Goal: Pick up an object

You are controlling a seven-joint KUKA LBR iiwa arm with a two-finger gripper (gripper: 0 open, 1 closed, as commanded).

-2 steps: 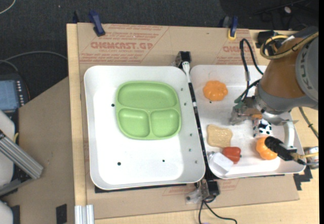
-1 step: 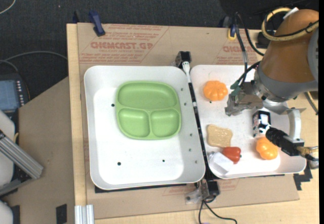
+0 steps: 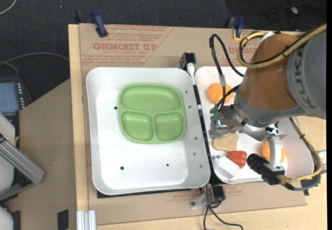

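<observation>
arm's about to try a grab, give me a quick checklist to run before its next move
1. Gripper over the right bin: ok.
2. Objects within reach in that bin, orange ball, tan piece, red piece: ok.
3. Fingers open for a grab: cannot tell, the wrist hides them.
4. Something already between the fingers: cannot tell.
5. Green tray in the left bin, apart from the arm: ok.
6. Cables looping near the wrist, free of the objects: cannot tell.
</observation>
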